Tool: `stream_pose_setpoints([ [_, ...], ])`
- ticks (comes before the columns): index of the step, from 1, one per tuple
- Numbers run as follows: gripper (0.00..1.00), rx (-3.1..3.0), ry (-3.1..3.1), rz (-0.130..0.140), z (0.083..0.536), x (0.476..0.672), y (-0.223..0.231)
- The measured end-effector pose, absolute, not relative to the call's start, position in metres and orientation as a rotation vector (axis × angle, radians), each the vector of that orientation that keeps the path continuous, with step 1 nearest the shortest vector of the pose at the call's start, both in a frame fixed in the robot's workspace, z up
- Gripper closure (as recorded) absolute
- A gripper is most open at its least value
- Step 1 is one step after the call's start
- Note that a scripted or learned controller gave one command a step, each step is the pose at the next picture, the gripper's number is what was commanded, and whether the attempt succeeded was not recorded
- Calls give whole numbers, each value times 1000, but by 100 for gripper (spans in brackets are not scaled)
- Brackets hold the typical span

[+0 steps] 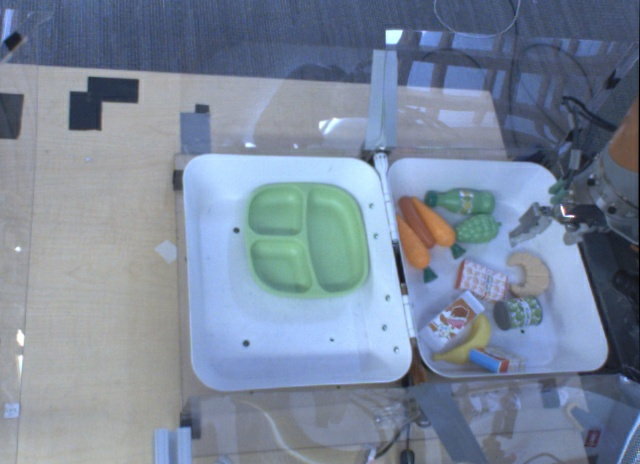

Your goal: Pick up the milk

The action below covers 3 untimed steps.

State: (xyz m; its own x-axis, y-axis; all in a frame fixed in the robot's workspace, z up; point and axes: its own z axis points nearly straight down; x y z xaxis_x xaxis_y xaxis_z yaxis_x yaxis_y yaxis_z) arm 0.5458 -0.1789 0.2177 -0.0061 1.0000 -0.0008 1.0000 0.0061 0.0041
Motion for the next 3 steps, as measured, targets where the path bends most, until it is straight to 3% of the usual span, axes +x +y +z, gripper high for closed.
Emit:
stream_pose_setpoints([
  [1, 0, 1924, 2473, 8, 91, 552, -130],
  [2, 0, 1693, 2638, 5, 111, 537, -156],
  [3, 0, 1859, 2526, 5, 142, 542, -90],
])
